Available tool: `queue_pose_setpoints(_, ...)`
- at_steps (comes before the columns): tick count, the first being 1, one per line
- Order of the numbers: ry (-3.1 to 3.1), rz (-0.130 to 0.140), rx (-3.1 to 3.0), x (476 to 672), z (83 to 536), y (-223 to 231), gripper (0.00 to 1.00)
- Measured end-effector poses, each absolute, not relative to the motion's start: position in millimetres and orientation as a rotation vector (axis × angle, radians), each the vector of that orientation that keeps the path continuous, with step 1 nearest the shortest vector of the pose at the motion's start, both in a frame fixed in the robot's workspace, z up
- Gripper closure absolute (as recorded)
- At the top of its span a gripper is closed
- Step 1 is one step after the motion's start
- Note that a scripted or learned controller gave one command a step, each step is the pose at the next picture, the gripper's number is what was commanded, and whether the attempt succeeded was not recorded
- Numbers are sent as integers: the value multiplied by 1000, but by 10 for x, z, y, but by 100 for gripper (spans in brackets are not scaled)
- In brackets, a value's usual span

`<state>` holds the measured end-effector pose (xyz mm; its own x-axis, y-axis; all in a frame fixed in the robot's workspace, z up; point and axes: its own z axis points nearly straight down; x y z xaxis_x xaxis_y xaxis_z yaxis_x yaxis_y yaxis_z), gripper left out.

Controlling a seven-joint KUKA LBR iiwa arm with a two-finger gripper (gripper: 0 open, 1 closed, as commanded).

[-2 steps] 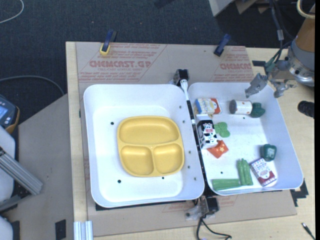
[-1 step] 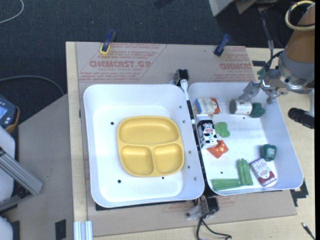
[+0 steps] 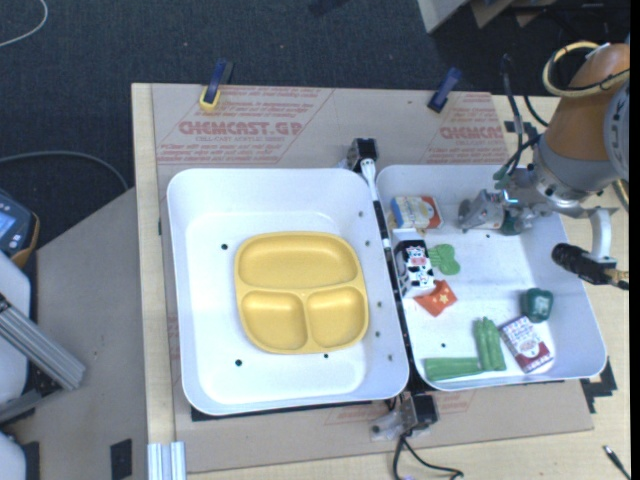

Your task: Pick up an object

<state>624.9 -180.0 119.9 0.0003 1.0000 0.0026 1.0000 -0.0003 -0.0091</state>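
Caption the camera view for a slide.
Gripper hovers over the toy-strewn right bin; yellow divided plate in the left bin.

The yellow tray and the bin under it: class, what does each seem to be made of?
Yellow tray: probably moulded plastic, going by its even colour, soft sheen and rounded compartments. Left bin: likely thin formed plastic, white and smooth, with rounded corners and a raised rim.

The bench point(image 3: 300, 118) bears two white bins point(image 3: 200, 268) — side by side.

Right bin point(image 3: 590, 353) cluttered; open floor mid-right (left bin: yellow tray point(image 3: 300, 291)).
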Motion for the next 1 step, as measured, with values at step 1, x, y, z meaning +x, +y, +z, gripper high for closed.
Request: queue_pose_setpoints(1,-2218,5,-2217,6242,822,-1790,0)
